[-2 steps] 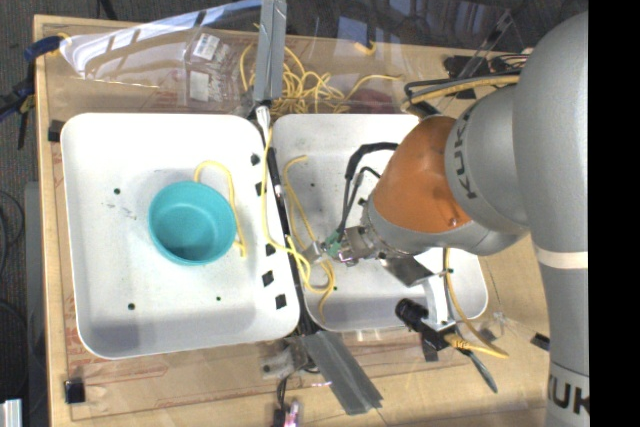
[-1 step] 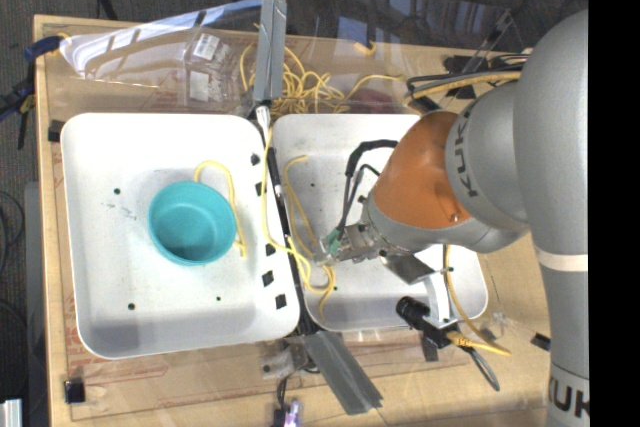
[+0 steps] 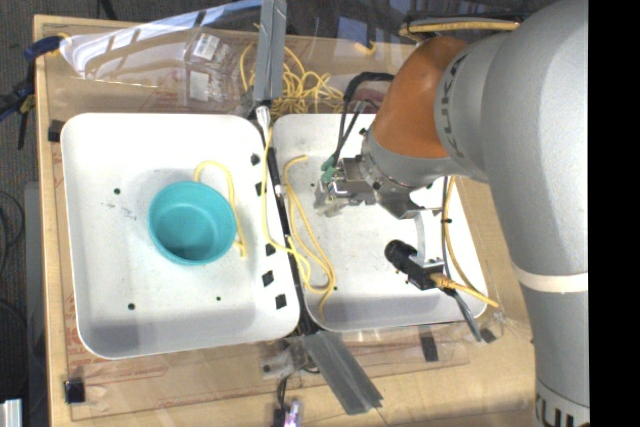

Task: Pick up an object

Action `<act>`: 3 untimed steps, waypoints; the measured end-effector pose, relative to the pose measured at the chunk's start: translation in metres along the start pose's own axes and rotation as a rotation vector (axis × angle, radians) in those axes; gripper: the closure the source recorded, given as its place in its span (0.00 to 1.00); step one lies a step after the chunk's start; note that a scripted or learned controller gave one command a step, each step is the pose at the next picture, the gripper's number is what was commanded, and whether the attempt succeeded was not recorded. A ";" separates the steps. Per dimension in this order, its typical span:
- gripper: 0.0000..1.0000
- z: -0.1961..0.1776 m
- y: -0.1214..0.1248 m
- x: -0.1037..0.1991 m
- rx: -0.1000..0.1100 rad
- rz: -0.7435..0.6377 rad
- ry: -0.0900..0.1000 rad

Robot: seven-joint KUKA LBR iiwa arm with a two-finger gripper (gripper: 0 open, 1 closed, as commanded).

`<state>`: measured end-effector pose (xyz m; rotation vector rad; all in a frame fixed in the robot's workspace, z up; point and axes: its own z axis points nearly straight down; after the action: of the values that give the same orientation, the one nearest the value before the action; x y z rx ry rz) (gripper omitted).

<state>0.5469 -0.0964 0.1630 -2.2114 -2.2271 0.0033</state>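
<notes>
End effector [image 3: 335, 190] is hovering over the right bin [image 3: 370, 307]; its grip state cannot be told.
It is risking snagging the yellow cord [image 3: 306, 257], missing the teal bowl [image 3: 192, 222].

A teal bowl [image 3: 193, 222] stands upright in the white bin [image 3: 100, 295] on the view's left, its open mouth facing up. It is round, smooth and of one plain colour. It rests near the bin's middle, apart from the walls. A thin yellow cord [image 3: 232, 190] curves along its upper right rim.
</notes>
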 end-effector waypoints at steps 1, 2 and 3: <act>0.00 0.000 0.000 0.000 0.000 0.000 0.000; 0.00 0.073 -0.063 -0.005 0.001 -0.061 0.002; 1.00 0.063 -0.062 -0.005 0.002 -0.067 0.002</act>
<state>0.4850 -0.1015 0.1003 -2.1334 -2.2981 0.0032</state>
